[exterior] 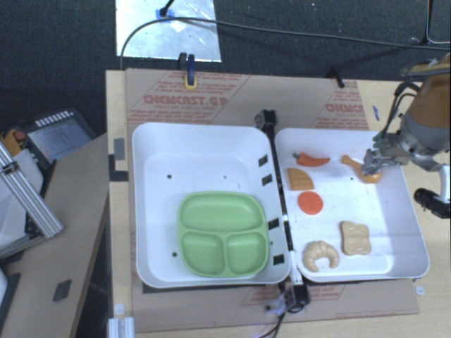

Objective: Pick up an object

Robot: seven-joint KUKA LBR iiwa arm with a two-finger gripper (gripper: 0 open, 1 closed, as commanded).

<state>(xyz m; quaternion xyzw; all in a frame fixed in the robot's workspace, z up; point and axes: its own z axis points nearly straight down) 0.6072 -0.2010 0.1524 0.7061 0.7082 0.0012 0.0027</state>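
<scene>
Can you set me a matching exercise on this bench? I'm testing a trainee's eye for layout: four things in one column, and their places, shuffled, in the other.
Things:
1. green divided plate
2. croissant
3. red chili pepper
4. gripper

Places:
A. front of the right bin, beside the toast slice
B. rear right of the right bin, over an orange drumstick-shaped piece
C. front of the left bin
D. rear of the right bin, near the divider

Pairs: 1-C, 2-A, 3-D, 4-B

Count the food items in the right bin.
6: chili pepper, cracker, tomato slice, croissant, toast, and an orange piece at the gripper, partly hidden.
</scene>
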